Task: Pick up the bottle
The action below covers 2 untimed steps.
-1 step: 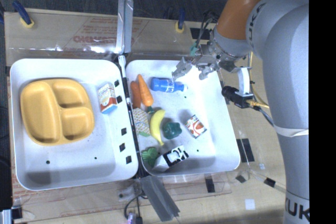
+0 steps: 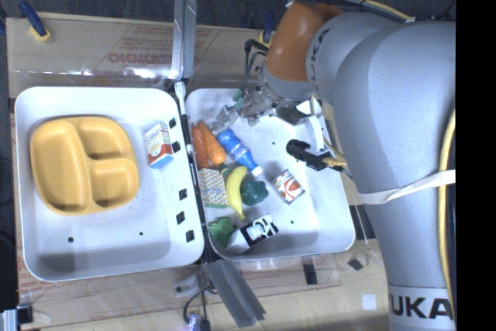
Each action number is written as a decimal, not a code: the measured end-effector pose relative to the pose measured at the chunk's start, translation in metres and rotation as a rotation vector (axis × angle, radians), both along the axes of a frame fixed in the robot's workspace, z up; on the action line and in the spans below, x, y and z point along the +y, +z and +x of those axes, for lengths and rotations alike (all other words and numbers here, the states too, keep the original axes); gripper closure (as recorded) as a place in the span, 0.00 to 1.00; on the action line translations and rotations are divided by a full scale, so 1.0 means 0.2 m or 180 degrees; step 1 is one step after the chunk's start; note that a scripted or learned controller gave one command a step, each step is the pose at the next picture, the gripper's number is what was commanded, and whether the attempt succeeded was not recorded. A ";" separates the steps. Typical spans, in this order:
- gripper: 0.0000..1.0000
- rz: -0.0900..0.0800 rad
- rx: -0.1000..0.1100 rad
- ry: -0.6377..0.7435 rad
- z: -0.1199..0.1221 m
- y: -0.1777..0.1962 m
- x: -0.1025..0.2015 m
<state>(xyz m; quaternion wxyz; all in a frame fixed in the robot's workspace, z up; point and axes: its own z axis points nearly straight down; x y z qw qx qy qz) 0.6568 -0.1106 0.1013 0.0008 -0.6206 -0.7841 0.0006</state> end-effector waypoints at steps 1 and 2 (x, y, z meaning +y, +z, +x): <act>0.00 -0.0001 0.0004 -0.0278 -0.27 -0.05 -0.09; 1.00 -0.0002 0.0006 -0.0265 -0.27 0.00 -0.09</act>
